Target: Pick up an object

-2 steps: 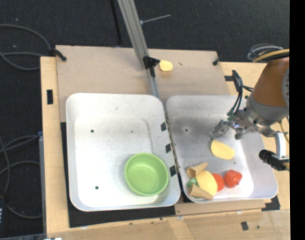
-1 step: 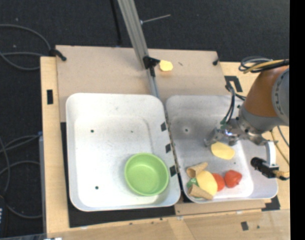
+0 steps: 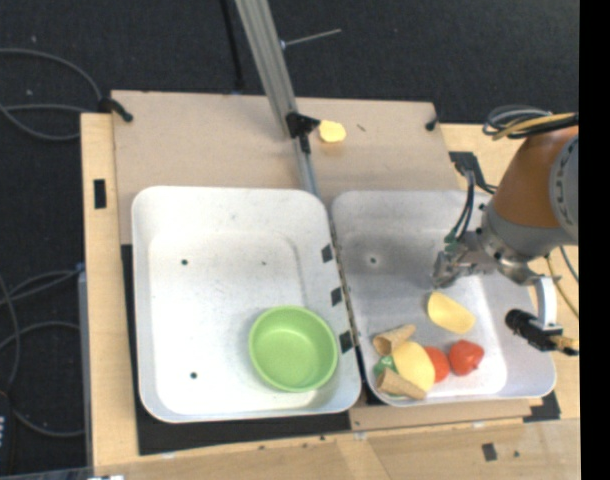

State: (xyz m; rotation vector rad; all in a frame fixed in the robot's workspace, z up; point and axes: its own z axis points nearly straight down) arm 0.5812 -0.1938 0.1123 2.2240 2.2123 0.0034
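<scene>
Standing side by side on the bench (image 3: 205, 133) are two shallow white bins. The left bin (image 3: 185, 238) holds one green bowl (image 3: 293, 347), upright, in its near right part, close to the wall that meets the other bin. The right bin (image 3: 385, 233) holds a small group of things in its near part: a yellow piece like a lemon wedge (image 3: 450, 313), a red tomato (image 3: 466, 356) near and to the right of it, a second yellow fruit (image 3: 413, 364) beside an orange-red one (image 3: 437, 364), and two tan cones (image 3: 393, 341) at the left of the group. These things lie close together, some touching. The gripper (image 3: 451, 264) is over the right bin, just on the far side of the yellow wedge, and nothing is seen between its fingers; I cannot tell how wide they stand. The arm (image 3: 530, 193) comes in from the right. Outside the bins, a small yellow object (image 3: 332, 132) lies on the bench at the far side, next to a grey metal rail (image 3: 270, 63).
</scene>
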